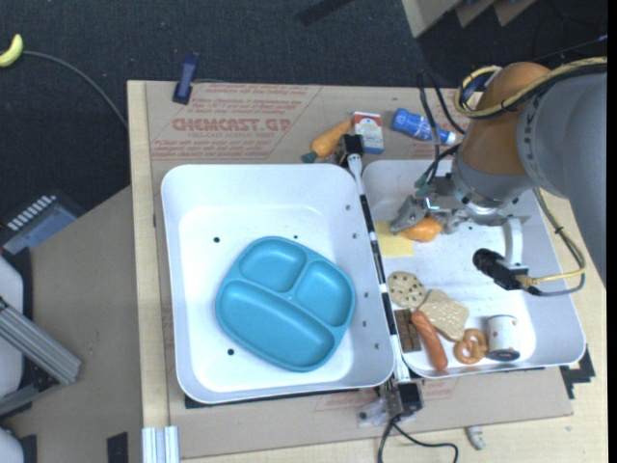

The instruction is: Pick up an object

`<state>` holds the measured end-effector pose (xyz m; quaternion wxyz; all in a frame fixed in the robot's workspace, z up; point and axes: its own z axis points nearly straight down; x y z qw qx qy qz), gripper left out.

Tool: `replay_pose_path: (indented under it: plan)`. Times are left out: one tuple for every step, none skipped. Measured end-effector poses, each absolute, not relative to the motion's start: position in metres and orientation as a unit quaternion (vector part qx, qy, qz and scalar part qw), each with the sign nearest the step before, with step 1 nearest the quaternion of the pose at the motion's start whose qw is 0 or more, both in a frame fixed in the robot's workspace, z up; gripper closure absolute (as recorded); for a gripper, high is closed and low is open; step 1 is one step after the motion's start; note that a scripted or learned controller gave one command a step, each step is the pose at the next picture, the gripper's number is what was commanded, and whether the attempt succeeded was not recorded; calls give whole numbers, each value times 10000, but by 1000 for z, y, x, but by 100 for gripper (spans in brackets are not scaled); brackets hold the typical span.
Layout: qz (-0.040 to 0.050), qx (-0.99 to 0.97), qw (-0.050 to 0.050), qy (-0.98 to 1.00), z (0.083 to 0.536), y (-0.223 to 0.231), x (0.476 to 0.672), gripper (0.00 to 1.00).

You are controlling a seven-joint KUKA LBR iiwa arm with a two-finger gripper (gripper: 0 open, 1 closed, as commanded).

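Gripper point(421, 214) low in right bin point(549, 258) over orange toy point(421, 228) — jaw state unclear, can't tell. Toy looks light, rigid, slick plastic — grip across narrow middle.

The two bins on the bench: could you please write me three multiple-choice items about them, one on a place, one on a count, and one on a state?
1. Where does the blue plate lie?
A. In the left bin
B. In the right bin
C. On the cardboard behind the bins

2. How many compartments does the plate have?
A. One
B. Three
C. Five

3. How does the gripper stand relative to the orange object?
A. Far off, over the left bin
B. Low in the right bin, right at the object
C. Outside both bins, above the floor

Answers:
1. A, since the plate sits on the left bin's floor.
2. B, since two ridges split it into two small parts and one large.
3. B, since the gripper's tip sits right at the orange object, beside a yellow slice.
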<state>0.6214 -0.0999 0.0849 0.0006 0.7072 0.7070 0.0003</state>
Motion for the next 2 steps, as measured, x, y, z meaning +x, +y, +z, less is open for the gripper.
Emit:
replay_pose_path:
  plan:
    - [8,7075,9,7067,95,-100,622,100]
    - [9,7064,4,7078,185,-25,620,100]
